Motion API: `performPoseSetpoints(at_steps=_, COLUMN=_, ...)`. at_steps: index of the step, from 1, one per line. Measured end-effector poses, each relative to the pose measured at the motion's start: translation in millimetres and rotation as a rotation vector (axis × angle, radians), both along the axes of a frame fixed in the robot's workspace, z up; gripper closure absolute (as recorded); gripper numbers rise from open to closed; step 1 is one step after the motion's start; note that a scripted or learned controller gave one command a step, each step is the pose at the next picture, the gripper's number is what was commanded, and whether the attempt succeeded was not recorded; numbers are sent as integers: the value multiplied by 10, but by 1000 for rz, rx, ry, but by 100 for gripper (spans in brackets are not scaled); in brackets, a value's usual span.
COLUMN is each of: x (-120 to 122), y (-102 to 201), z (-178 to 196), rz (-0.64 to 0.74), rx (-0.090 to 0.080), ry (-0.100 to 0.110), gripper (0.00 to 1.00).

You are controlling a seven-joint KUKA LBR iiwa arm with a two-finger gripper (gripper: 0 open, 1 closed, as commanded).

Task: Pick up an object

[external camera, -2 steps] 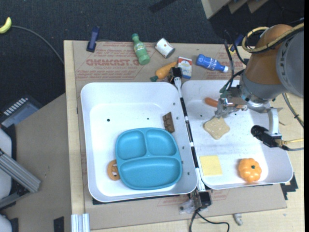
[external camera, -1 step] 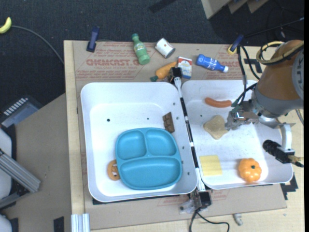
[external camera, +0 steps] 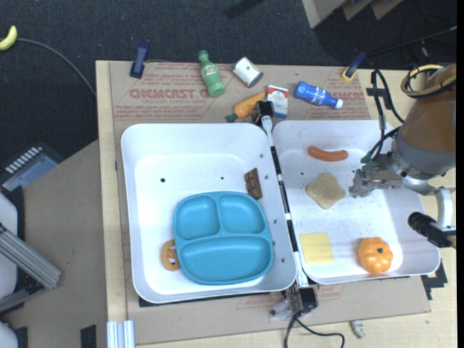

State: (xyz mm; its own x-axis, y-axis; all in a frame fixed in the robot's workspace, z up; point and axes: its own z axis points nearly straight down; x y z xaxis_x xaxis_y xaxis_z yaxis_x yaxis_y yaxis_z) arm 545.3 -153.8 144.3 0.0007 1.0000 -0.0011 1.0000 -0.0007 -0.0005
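Nothing is lifted yet, as far as I can judge from here — the gripper [external camera: 362, 182] hangs low over the right bin [external camera: 406, 216], near its right wall, and there is nothing between its tips. Whether it is spread or pressed together I cannot tell; it is dark and small against the white floor.

The nearest candidate is the tan bread slice [external camera: 325, 191], lying flat just to the left of the gripper, apart from it. Above that, toward the far wall, lies the sausage [external camera: 328, 153]. Nearer the front edge sit the yellow cheese square [external camera: 317, 248] and the orange pumpkin [external camera: 375, 255], well apart from each other. So all 4 objects rest on the bin floor, and the whole grasp and lift remains to be done.

The left bin [external camera: 145, 165] holds a blue divided plate [external camera: 221, 235], a pretzel [external camera: 170, 255] tucked against its left edge, and a brown chocolate bar [external camera: 253, 183] by the dividing wall. Beyond the bins, on the board, lie a green bottle [external camera: 212, 74] and a blue bottle [external camera: 317, 95] — none of it crowding the arm. The bread looks thin and flat, which may make it awkward to pinch.
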Motion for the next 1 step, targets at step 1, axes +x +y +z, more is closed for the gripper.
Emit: performPoseSetpoints(at_steps=1, x=691, y=-125, z=52, rz=2, rx=0, ry=-3, gripper=100)
